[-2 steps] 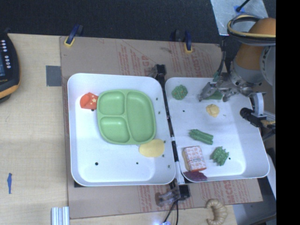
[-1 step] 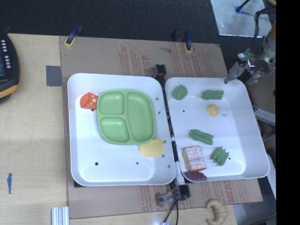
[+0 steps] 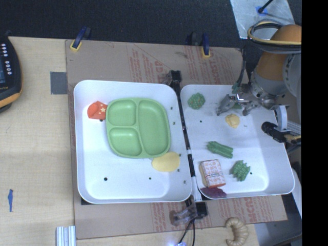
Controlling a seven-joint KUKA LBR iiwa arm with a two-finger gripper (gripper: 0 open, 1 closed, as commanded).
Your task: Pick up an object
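Two white bins sit side by side on the counter [image 3: 36,152]. The left bin [image 3: 92,183] holds a green divided plate [image 3: 138,127], a red piece [image 3: 96,110] touching the plate's upper left edge, and a pale yellow piece [image 3: 166,162] at its lower right corner. In the right bin [image 3: 266,152] lie a green leafy piece [image 3: 196,101] near the top, a green pod [image 3: 220,148] in the middle, a small box [image 3: 211,173] over something purple [image 3: 213,192] at the front edge, and another green piece [image 3: 240,170] beside it. The hand [image 3: 234,105] hangs low at the bin's upper right — just above a small yellow lump [image 3: 232,120], possibly touching it. Its fingers look spread, with nothing between them.
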